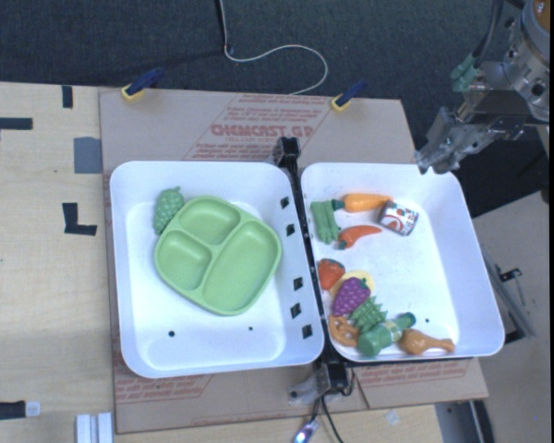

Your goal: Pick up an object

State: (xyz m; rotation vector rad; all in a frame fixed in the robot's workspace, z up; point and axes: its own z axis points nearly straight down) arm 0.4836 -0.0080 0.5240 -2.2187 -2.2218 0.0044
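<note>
Your right bin (471, 275) holds its toy food crowded against the divider (300, 247) shared with the left bin (134, 275): carrot (365, 202), small can (398, 218), green beans (324, 221), purple grapes (349, 295), drumstick (425, 343). The half of the right bin away from the divider lies bare. The green sectioned plate (218, 255) sits in the left bin, well clear of the divider. The gripper (436, 158) hangs just beyond the right bin's far corner, tilted down-left; whether it is spread or closed you cannot tell.
</note>
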